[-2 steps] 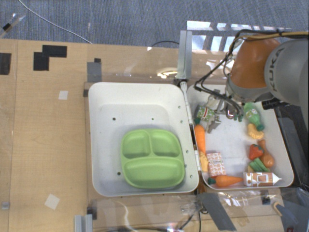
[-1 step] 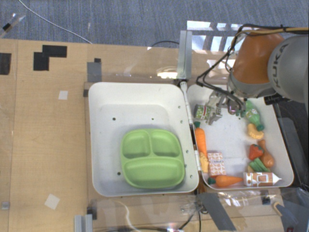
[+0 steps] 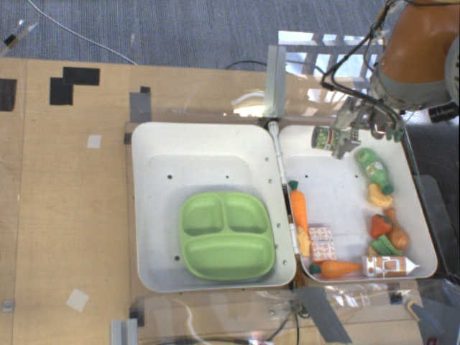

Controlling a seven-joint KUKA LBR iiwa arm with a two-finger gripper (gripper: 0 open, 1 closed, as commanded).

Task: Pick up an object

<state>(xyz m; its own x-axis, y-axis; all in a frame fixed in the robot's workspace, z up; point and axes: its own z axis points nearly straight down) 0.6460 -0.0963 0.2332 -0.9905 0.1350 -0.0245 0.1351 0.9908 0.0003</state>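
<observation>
From above, the gripper [image 3: 350, 136] hangs over the right bin's [image 3: 345, 192] far end with a small can [image 3: 325, 138] seemingly pinched at its fingertips, a shallow, off-centre hold that could let it slip back among the toys.

Even, bright light; glare at the bins' [image 3: 215, 139] far edge; slightly soft.

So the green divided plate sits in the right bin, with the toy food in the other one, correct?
Not quite. The camera view shows the green divided plate in the left bin; the toy food, such as the carrot, lies in the right bin.
</observation>
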